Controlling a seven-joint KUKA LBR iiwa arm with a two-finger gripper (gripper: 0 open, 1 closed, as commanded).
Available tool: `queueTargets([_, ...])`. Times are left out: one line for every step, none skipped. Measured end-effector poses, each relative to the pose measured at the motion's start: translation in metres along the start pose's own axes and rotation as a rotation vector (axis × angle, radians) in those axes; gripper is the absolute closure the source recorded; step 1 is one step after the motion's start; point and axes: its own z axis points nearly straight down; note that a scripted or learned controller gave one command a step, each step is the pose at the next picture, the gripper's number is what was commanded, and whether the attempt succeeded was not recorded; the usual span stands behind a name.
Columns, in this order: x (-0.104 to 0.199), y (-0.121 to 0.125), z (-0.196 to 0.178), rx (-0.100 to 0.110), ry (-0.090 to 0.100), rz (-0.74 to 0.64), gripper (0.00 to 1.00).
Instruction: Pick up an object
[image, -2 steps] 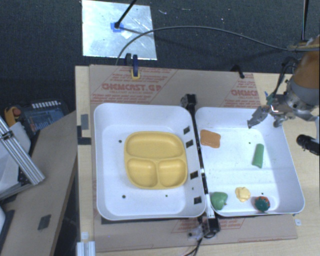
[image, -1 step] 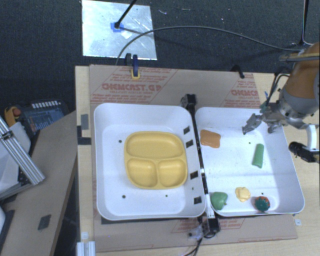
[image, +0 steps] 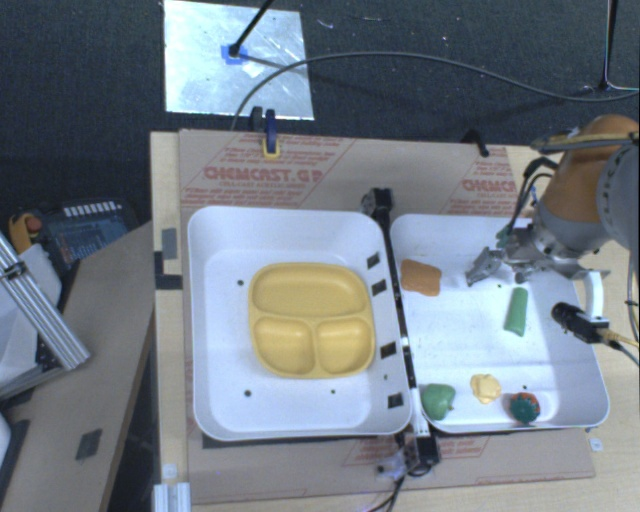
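Red-green toy (image: 524, 406), board (image: 300, 165) printed "CHEMCAST GP"

Floor: dark carpet (image: 80, 90) behind my bench.
Patch: silvery sheet (image: 238, 58), perhaps foil.
Left: tan side table (image: 95, 330).

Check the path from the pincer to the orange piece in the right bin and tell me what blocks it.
Nothing visible blocks it. The pincer hovers over the right bin, with bare white floor between it and the orange piece. The green stick lies off to the other side.
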Motion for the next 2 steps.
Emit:
queueTargets([-0.001,0.002,-0.015,-0.006,-0.002,-0.001,1.0])
queueTargets([0.004,0.012,-0.065,-0.01,-0.002,0.0,1.0])
